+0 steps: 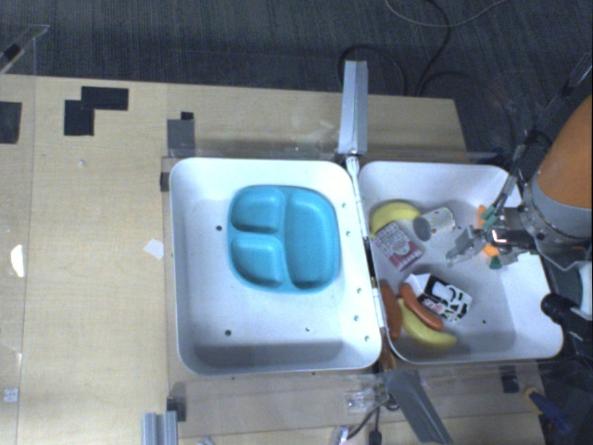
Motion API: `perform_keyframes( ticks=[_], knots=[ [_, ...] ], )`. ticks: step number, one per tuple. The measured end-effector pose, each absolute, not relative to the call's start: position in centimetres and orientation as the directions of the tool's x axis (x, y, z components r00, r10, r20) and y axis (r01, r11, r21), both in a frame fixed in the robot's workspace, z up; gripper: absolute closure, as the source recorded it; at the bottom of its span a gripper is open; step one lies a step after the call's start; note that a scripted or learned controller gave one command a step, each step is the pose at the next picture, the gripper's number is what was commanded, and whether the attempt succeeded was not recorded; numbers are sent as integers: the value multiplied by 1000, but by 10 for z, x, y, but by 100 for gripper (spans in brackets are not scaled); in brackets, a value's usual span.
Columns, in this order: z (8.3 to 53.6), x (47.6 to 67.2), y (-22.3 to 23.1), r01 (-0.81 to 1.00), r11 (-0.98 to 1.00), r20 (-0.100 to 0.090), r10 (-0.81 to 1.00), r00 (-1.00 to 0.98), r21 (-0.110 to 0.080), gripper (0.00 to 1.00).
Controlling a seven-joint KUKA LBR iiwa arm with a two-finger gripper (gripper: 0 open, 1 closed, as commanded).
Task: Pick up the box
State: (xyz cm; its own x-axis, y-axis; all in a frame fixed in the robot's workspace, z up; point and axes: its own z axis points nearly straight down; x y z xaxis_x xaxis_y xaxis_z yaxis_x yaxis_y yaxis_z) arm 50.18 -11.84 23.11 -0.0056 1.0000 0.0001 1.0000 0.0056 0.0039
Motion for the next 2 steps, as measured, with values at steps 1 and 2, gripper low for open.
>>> perform_keyframes(
  ticks=[1, 2],
  knots=[
    [113, 560, -84, 999, -37, 1, 999, 37, 2, 0],
    [96, 596, -81, 989, -145, 5, 989, 145, 20, 0]
  ],
)
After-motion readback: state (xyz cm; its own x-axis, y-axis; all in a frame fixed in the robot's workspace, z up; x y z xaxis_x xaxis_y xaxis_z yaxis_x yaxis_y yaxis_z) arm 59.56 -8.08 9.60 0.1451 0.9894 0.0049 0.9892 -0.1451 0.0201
